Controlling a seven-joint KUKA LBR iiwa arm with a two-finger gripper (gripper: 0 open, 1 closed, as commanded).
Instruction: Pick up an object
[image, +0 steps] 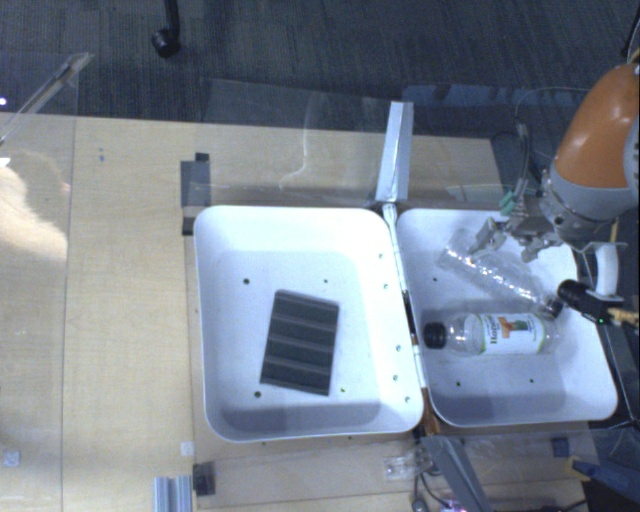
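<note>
Currently, your gripper (515, 232) hangs over the far part of the right bin (520, 385), at the end of the grey arm (600, 140) that comes in from the right with its orange band showing. From this slanted view you cannot tell how far the jaws are parted, nor whether they have hold of anything.

Just below the jaws as you look at it, toward the bin's near side, a clear plastic piece (490, 272) lies aslant on the white floor. Its upper left end is close under the gripper and its other end runs down to the right. Whether the gripper touches it, you cannot tell.

Farther from the jaws on that same side, past the clear piece, a transparent bottle (495, 333) lies on its side. Its black cap (433, 335) points left toward the wall between the bins, and a label with orange print wraps its middle. The bottle sits apart from the gripper.

Well off to the left of the jaws, across the dividing wall, the left bin (230, 260) holds a dark ribbed block (300, 343). It lies flat on the floor, slightly turned, touching none of the walls.
</note>
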